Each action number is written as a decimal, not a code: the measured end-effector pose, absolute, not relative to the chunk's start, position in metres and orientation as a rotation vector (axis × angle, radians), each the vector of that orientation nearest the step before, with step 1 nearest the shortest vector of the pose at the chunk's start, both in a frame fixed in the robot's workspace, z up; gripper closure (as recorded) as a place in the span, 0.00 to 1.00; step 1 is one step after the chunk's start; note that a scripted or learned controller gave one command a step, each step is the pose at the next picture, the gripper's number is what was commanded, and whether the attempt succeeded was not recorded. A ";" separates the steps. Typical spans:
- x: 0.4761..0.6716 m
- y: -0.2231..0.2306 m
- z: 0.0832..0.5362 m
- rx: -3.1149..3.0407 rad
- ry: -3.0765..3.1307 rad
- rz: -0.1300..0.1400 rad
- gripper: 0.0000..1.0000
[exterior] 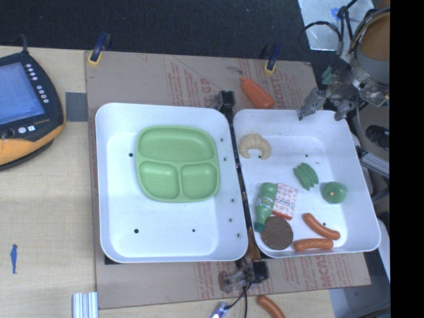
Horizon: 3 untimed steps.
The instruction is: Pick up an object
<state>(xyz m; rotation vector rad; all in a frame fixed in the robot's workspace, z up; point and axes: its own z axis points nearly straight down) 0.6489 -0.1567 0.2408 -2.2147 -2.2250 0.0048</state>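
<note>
Wooden counter [46,204] bearing two white bins. Gripper [324,106], fingers spread and grasping nothing, hovers over the far rim of the right bin [361,171]. Below it in that bin lie a croissant [255,146], green pod [306,175], green round fruit [334,191], bottle [265,202], cookie [276,232] and two sausages [320,226]. Left bin [119,230], further from the gripper, carries a green divided plate [177,162].

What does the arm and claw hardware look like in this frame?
The arm shows an orange band with pale grey metal beneath it. Dark cables loop off its left side, one with a blue clip. The claw is grey metal with two dark, slim fingers and a greenish part at its base.
</note>
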 end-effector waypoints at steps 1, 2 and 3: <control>0.585 -0.194 0.158 -2.214 -2.224 0.009 0.00; 0.580 -0.185 0.106 -2.215 -2.224 0.007 0.00; 0.580 -0.186 0.117 -2.213 -2.227 0.009 1.00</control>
